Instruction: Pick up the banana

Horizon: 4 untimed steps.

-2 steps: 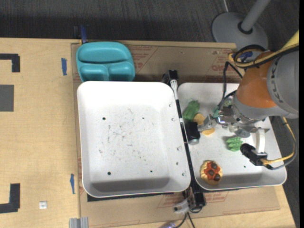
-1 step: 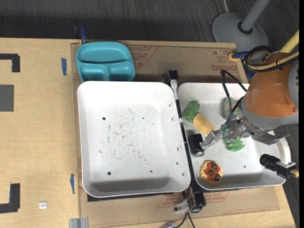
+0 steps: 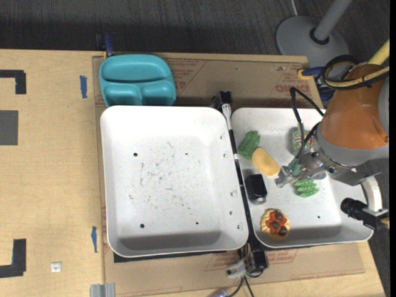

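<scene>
The banana [image 3: 265,162] is a short pale yellow piece lying in the right bin [image 3: 322,228], near its left wall. My gripper [image 3: 289,176] hangs low over the middle of that bin, just right of the banana and slightly nearer the front. A small gap separates it from the banana. The grey arm with its orange band [image 3: 352,119] covers the bin's right part.
Around the banana lie a green piece [image 3: 249,143], a black block [image 3: 256,187], a leafy green toy [image 3: 307,188] and a round red-dotted toy [image 3: 275,222]. The left bin [image 3: 167,178] stands alongside. A teal tray [image 3: 137,80] sits behind it.
</scene>
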Each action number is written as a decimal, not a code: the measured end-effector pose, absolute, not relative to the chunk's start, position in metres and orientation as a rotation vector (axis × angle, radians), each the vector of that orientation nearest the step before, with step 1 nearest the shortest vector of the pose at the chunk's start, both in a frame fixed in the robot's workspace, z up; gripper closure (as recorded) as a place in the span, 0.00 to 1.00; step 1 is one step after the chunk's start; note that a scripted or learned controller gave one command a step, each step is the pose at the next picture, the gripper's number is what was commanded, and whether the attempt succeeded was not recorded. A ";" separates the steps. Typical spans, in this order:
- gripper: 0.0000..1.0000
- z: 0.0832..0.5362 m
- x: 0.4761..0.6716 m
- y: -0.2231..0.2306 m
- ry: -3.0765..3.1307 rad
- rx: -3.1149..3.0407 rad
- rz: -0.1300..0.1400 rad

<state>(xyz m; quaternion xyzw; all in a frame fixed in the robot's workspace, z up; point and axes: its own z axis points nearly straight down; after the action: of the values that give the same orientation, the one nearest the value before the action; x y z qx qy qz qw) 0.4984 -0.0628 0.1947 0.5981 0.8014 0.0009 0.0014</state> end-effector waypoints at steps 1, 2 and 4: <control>1.00 0.205 0.499 -0.063 2.512 1.876 0.005; 1.00 0.215 0.501 -0.063 2.509 1.875 0.007; 1.00 0.195 0.481 -0.008 2.778 1.463 0.003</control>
<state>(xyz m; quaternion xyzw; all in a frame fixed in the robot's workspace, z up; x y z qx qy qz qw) 0.4806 -0.0075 0.1950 0.4661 0.8847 0.0010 0.0009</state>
